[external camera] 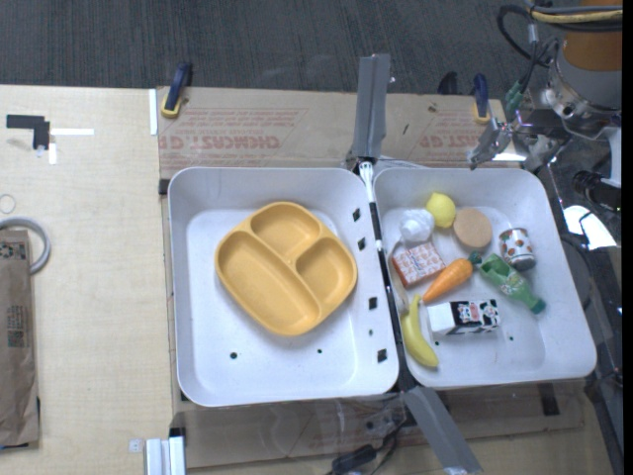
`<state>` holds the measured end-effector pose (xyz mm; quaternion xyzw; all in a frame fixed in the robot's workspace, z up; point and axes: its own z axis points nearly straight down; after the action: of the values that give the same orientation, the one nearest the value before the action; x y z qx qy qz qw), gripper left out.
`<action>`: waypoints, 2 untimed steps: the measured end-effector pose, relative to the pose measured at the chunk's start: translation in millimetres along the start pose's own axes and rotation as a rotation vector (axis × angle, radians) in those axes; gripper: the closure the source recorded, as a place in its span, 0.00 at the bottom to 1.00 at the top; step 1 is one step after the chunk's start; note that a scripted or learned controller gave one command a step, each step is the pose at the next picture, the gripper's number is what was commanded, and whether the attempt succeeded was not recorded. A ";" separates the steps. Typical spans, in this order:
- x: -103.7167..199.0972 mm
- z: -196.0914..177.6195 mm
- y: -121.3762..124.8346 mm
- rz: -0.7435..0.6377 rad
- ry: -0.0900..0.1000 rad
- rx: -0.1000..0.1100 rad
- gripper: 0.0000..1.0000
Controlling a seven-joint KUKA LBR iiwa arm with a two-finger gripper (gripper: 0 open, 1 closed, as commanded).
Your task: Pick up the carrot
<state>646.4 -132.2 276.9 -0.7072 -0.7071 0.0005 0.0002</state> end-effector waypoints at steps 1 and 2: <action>-31.6 73.4 2.6 0.039 -0.002 0.000 0.00; -18.6 130.8 -50.3 -0.002 0.000 0.002 0.00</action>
<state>595.9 -150.9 146.1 -0.7064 -0.7078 0.0011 0.0007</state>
